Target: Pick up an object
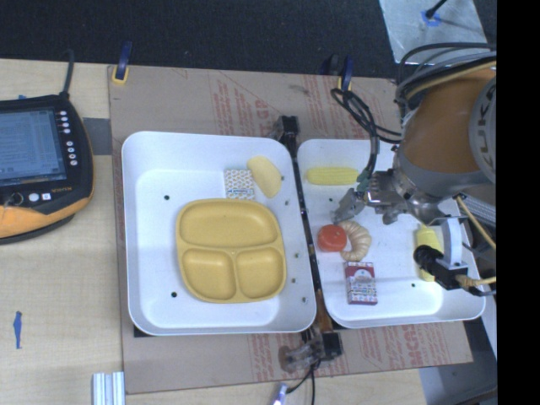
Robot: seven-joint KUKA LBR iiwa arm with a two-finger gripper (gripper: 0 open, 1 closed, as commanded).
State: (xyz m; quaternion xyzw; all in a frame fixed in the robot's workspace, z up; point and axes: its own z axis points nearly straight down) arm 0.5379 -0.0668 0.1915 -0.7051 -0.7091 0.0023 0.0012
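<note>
**Gripper [368,214] poised over the right bin [396,310], claw released.**
The spread fingers grasp nothing. A beige crescent pastry [358,240] lies just beside them at 6 o'clock, touching a red round piece [332,238] at its own 9 o'clock. A red box [360,283] sits at the pastry's 6 o'clock, and a yellow corn cob [332,175] lies at the bin's 11 o'clock.

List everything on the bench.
Shallow white bins: 2, white, side by side.
Yellow three-compartment plastic plate: 1, yellow, view's left bin.
Pale yellow rounded fruit: 1, pale yellow, above plate.
Small patterned card: 1, whitish, beside fruit.
Yellow corn cob: 1, yellow, view's right bin, top.
Red round tomato: 1, red, view's right bin.
Tan curved pastry: 1, tan, against tomato.
Small red box: 1, red, below pastry.
Black-and-orange screen pendant: 1, bench's far left.
Gripper: 1, grey, above pastry.
</note>
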